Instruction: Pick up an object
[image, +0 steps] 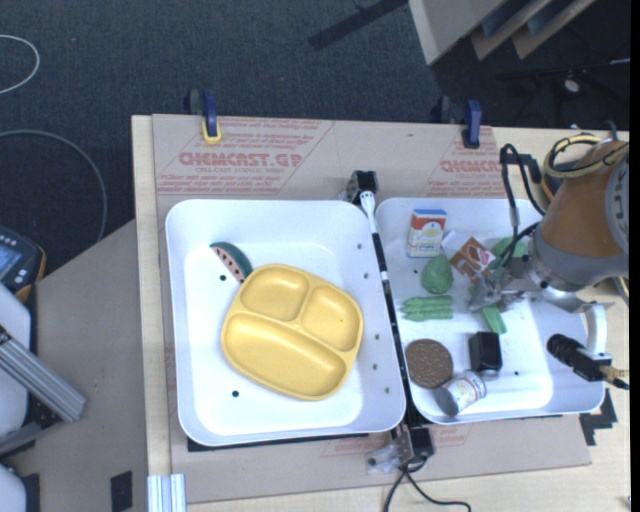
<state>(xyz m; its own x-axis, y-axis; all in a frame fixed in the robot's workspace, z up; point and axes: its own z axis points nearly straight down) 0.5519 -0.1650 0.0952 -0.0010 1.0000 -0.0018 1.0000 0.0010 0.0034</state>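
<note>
We see the right bin (570, 395) as our landmark: the arm (585, 225) reaches over its right side, and the gripper (497, 290) sits low at the bin's middle among the toys; we cannot tell what state it is in. Left of this bin, the other bin holds a yellow divided tray (290, 328) and a watermelon slice (232, 262). Inside the right bin, a brown cookie (429, 362), green pea pod (427, 308) and black block (486, 351) all lie on the floor, so we judge nothing lifted yet.
</note>
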